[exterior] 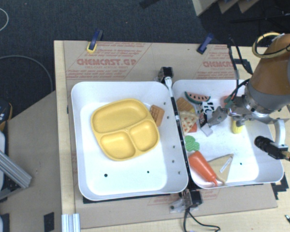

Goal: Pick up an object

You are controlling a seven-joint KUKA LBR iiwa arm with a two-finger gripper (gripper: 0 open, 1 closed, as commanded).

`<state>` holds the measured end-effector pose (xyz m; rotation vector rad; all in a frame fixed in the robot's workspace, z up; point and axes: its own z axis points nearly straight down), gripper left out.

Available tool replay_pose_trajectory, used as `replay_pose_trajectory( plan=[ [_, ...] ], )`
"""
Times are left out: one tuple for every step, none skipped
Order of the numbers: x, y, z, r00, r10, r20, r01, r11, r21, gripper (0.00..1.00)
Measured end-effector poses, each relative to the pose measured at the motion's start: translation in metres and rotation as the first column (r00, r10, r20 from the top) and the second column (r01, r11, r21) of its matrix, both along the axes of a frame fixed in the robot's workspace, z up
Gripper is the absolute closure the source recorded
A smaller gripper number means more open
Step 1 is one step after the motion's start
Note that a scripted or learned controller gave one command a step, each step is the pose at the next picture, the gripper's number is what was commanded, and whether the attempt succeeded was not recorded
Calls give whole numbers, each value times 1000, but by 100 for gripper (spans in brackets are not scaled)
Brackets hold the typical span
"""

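Currently I read the scene against one landmark, the divider (176, 124) where the two white bins meet.

1. Left of the divider lies the left bin (121, 178). In it rests a yellow three-compartment tray (124, 128), flat on the floor, well apart from the divider. A small brown waffle-like piece (157, 114) sits between the tray's upper right edge and the divider, touching or nearly touching the tray.

2. Right of the divider lies the right bin (253, 168). Just beside the divider, toward its far end, I see a watermelon slice (197, 98) and below it a pizza slice (187, 120). Near the divider's middle sits a green leafy piece (191, 143), and next to it an orange carrot (203, 166) slants toward the bin's near edge. A tan wedge (222, 163) lies just beside the carrot on the side away from the divider.

3. The arm (273, 76) reaches in from the far side of the right bin. The gripper (213, 121) hangs low over that bin, near the divider and close to the pizza slice. The fingers' state I cannot tell: they blur against a black-and-white item beneath them. I see no object between them.
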<state>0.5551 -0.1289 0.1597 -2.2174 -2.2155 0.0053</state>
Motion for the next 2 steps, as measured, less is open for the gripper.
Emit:
replay_pose_trajectory(
  plan=[
    [-10, 7, -54, 1000, 1, -1, -1, 1000, 0, 0],
    [-11, 8, -77, 1000, 1, 2, -1, 1000, 0, 0]
  ],
)
